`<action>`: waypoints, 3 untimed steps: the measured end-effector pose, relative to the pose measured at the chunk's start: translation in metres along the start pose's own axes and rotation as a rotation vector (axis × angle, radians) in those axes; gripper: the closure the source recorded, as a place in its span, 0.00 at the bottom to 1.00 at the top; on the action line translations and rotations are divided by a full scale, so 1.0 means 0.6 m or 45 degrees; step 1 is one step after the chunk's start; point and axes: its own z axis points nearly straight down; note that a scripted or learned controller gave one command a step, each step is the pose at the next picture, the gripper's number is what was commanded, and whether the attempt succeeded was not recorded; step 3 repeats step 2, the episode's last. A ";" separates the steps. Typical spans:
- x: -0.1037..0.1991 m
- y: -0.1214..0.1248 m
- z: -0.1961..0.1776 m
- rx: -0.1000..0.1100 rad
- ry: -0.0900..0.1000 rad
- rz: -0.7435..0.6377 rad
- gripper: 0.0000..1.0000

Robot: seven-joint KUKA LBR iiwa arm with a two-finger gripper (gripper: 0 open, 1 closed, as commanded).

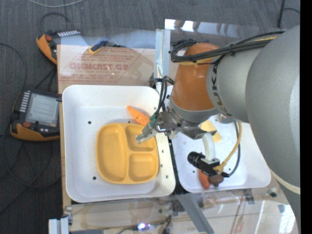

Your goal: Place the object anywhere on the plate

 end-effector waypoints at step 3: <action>0.000 0.000 0.000 0.000 0.000 0.000 0.00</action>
